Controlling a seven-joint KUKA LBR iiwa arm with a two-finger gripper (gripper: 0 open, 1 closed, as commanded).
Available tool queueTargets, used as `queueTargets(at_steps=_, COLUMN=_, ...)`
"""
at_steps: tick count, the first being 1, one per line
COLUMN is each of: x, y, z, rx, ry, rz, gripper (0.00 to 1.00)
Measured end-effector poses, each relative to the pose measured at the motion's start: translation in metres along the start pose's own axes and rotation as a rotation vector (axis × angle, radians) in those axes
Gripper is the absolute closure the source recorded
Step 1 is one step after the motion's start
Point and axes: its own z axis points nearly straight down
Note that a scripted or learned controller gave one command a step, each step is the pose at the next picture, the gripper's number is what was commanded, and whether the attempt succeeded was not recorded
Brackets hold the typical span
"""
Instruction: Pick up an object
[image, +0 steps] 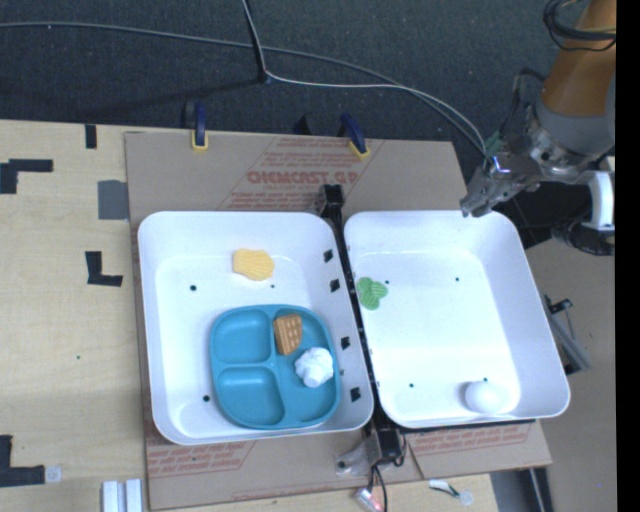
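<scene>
Two smooth white bins sit side by side on a flat brown cardboard sheet (300, 170) with red print. The left bin (160, 300) holds a shiny blue tray (250, 385) with rounded corners and three sections. In the tray's upper right section a small tan waffle piece (288, 333) stands, ridged like a cracker. A soft white crumpled lump (315, 367) lies just below it, touching the tray's dividing wall. Above the tray, on the bin floor, lies a bumpy yellow lump (254, 264).

The right bin (520, 270) has a small green leafy thing (372, 293) near its left wall, and a smooth white ball (487, 396) in its near right corner. The two are well apart.

The gripper (480, 198) hangs above the far right corner of the right bin, on the grey arm (575, 125) with its orange band. It is dark and small here, so I cannot tell how far its fingers are apart. Nothing shows between them. It is well away from every object.

Two clamps, one at the left (199, 128) and one at the right (352, 137), pinch the cardboard's far edge. A thin cable (300, 75) curves over the dark floor behind.
</scene>
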Motion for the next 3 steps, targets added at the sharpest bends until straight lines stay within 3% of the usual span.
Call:
queueTargets(at_steps=2, x=0.105, y=0.009, z=0.011, rx=0.005, ry=0.002, rz=-0.004, gripper=1.0)
queueTargets(at_steps=3, x=0.156, y=-0.005, z=0.015, rx=0.004, ry=0.002, rz=-0.004, gripper=1.0)
